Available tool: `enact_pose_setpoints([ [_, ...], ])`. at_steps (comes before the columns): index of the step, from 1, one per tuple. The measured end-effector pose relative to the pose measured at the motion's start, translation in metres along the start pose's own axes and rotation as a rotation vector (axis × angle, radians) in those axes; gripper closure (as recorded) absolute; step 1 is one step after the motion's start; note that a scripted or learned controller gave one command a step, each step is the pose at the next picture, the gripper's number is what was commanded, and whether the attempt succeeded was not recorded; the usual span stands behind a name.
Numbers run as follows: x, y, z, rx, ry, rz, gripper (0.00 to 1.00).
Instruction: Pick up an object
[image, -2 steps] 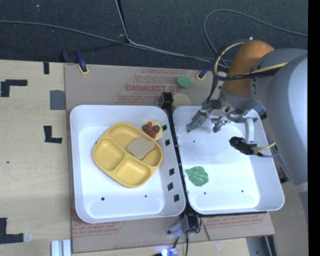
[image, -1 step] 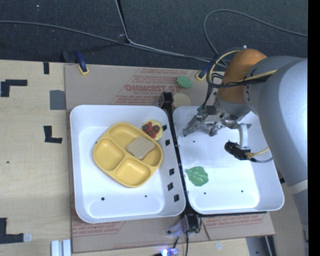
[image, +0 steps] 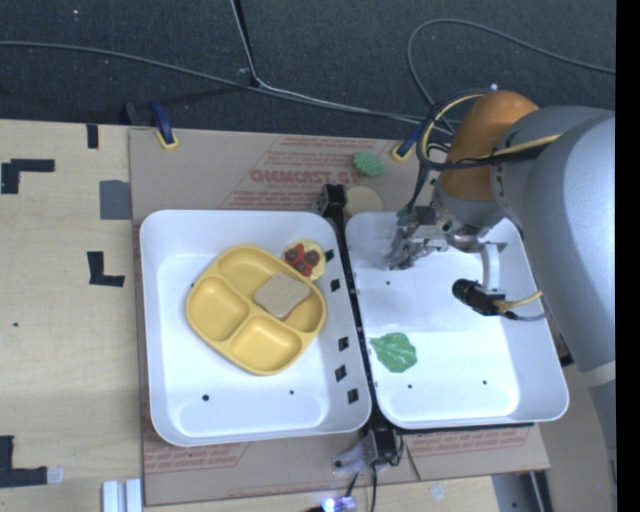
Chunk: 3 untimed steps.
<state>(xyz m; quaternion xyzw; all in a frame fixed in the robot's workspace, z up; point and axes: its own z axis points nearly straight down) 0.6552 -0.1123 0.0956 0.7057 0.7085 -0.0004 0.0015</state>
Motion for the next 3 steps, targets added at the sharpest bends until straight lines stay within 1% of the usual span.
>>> enact_pose_setpoints([
  [1, 0.011, 0.003, -0.052, -0.003, 0.003, 0.002, 1.0],
  [2, 0.003, -0.002, -0.105, -0.003, 0.002, 0.003, 1.0],
  [3, 0.004, -0.002, -0.119, 0.001, 0.002, 0.003, 1.0],
])
